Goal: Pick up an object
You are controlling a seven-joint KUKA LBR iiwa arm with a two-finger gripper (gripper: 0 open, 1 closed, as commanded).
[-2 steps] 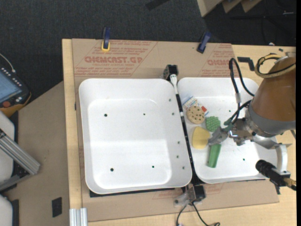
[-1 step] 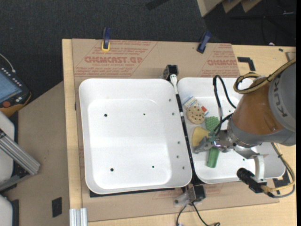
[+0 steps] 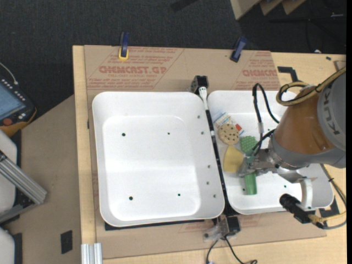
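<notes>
Your gripper (image 3: 250, 168) hangs low in the right bin (image 3: 264, 203), directly over the upper end of a green block (image 3: 250, 183) whose long axis runs toward the bin's near rim, though whether the fingers grip it you cannot tell.

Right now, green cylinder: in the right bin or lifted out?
In. The green cylinder lies on the right bin's floor, just below the gripper; whether it's gripped, cannot tell.
</notes>
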